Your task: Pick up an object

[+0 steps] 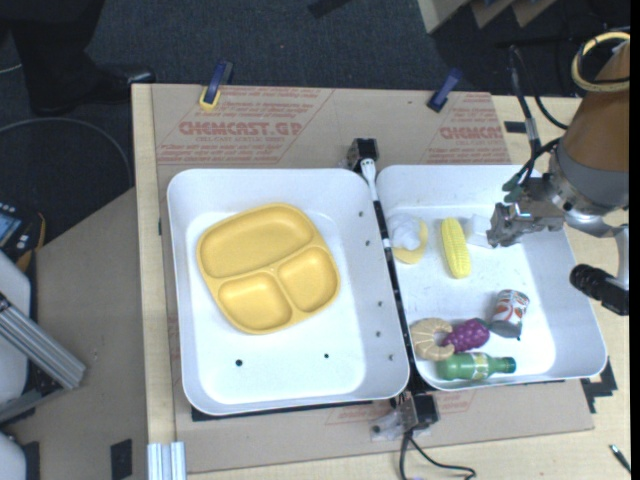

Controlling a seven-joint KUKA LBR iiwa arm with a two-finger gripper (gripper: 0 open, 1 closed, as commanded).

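Observation:
The right bin (560,298) holds a yellow corn cob (456,247) and a pale banana-like piece (408,240) near its far left. Toward the front lie a small red and white can (510,310), purple grapes (467,335), a round tan pastry (432,336) and a green bottle (475,367) on its side. My gripper (508,225) hangs over the right bin's far middle, just right of the corn cob, and I see nothing held in it.
The left bin (190,218) carries a yellow divided plate (268,266). A black clip (363,154) sits at the far end of the seam between the bins. The arm's grey body (600,158) comes in over the right bin's far right corner.

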